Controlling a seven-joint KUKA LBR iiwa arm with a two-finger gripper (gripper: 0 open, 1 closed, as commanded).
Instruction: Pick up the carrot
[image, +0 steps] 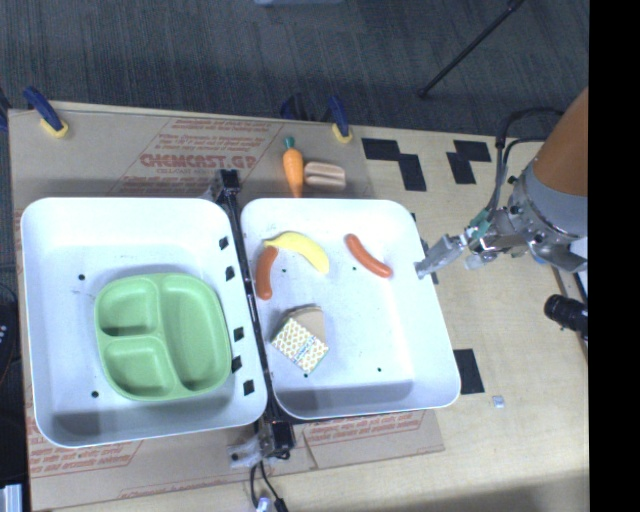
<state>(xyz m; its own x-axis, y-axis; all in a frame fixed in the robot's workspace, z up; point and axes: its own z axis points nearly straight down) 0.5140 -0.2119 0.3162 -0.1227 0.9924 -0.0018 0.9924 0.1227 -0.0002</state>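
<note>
Near, right bin (430, 385): 1 patterned packet (300, 346) on a brown slice.

Left bin (40, 300): 1 green divided plate (160, 335).

Mid right bin: 2 sausages (367, 255), 1 banana (300, 250).

Right, outside the bin rim: gripper (432, 260), nothing held; finger spread cannot be told.

Far, on the bench beyond both bins: carrot (292, 170), untouched, beside a wooden block (325, 176).

Status: pick not begun; approach, grasp and lift all remain.
</note>
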